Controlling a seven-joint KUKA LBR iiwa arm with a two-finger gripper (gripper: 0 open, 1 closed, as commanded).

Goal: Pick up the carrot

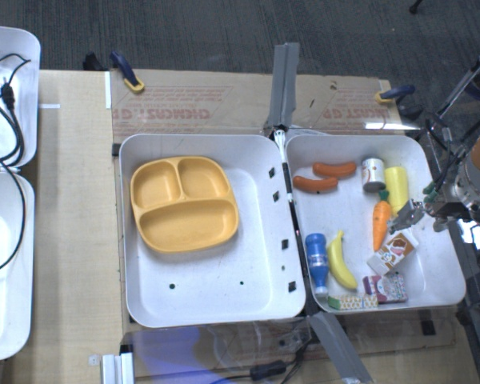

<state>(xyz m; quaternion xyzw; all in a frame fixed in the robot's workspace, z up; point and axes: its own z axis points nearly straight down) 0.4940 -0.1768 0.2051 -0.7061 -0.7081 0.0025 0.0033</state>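
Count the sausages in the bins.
2, both in the right bin at its far left corner: one sausage behind, the other sausage just in front. None looks hidden.

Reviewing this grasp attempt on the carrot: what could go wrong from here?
The carrot lies crowded: a yellow item sits at its top right and a small carton just below, so the gripper, beside it on the right, may bump or grab a neighbour instead. The tapered carrot could also slip from the grip.
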